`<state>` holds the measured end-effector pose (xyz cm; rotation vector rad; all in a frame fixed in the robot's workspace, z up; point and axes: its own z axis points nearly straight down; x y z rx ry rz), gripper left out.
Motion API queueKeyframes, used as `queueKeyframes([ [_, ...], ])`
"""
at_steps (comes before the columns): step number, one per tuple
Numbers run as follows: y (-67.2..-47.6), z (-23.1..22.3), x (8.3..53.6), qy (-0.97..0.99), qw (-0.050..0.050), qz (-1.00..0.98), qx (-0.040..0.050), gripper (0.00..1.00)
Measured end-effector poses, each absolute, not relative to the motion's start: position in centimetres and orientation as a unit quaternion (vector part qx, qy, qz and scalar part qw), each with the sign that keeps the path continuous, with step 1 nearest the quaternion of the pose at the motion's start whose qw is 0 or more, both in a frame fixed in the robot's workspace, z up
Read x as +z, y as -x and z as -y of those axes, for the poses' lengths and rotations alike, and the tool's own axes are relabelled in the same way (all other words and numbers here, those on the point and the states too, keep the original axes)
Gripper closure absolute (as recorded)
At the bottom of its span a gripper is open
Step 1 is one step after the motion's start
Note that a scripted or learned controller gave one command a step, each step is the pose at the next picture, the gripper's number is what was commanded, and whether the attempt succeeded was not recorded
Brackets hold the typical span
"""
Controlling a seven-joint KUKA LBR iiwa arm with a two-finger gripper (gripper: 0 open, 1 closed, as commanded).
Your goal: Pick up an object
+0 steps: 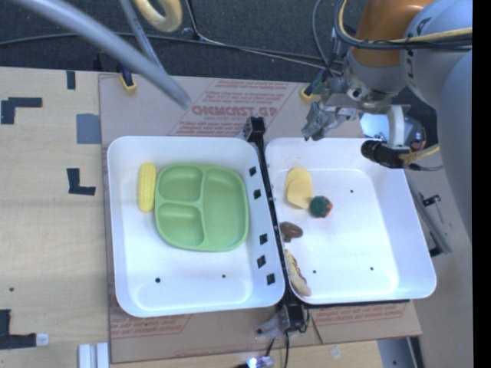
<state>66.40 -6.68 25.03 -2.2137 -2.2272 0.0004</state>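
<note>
My gripper (317, 131) hangs over the far left rim of the right bin (383, 282), open with nothing between its fingers. Below it in that bin lie a pale yellow chunk (298, 186), a small green and red ball (320, 205), a brown lump (291, 231) and a tan, speckled piece (296, 274) against the left wall. The yellow chunk is the closest, a short way nearer the camera than the fingertips. In the left bin (192, 294) a yellow corn cob (146, 186) lies beside a green divided plate (202, 205).
A black divider (265, 205) runs between the two bins. Cables and a black fitting (383, 153) hang by the right bin's far right rim. A grey pole (100, 33) crosses the far left. Bare floor shows in the right bin's right half.
</note>
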Motion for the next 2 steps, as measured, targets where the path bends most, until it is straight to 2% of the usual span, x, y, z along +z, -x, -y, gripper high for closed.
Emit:
queueKeyframes([
  [2, -66.1, -4.5, 23.3, 0.704, 0.001, 0.71, 0.0, 1.0],
])
